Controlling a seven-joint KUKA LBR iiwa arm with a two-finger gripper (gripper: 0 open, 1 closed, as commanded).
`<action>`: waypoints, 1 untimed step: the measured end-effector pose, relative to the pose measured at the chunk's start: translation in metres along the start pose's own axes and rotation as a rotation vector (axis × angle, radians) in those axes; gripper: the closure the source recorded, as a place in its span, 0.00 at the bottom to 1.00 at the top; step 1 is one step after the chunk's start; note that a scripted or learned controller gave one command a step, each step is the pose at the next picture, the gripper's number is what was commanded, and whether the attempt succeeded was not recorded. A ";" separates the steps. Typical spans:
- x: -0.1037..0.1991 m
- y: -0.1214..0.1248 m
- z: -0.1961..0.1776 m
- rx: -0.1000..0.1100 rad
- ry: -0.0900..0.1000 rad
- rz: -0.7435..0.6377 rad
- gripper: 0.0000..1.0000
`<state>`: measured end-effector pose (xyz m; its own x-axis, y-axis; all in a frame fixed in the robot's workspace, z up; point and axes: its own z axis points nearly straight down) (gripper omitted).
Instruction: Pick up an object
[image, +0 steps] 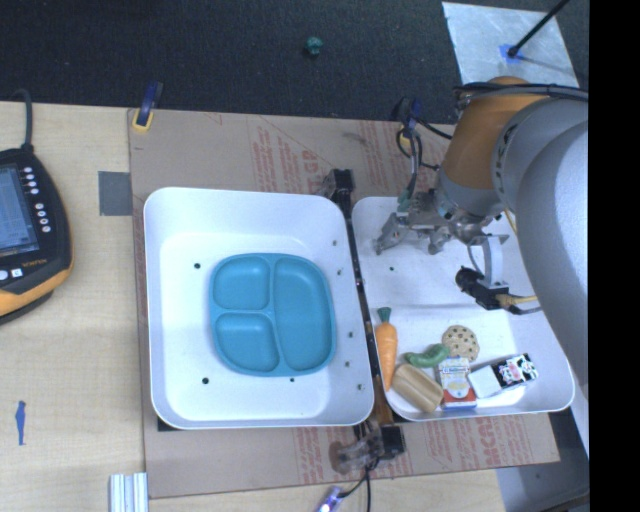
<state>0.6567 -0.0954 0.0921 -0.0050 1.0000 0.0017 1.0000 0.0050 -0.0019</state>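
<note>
My gripper hangs over the far end of the right bin, its two fingers spread apart with nothing between them. The objects lie at the near end of that bin, well apart from the gripper: an orange carrot along the left wall, a green curved piece, a speckled round cookie, a tan bread roll, a small white cup with a label, and a white carton with black patches. The bin floor under the gripper is bare.
The left bin holds a blue divided plate. A black and orange teach pendant lies on the bench at far left. The grey arm covers the right bin's far right corner.
</note>
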 end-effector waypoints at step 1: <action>-0.074 -0.001 -0.012 -0.001 -0.002 0.004 0.00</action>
<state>0.6561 -0.1692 0.1043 -0.0013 1.0000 -0.0007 1.0000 0.0013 -0.0014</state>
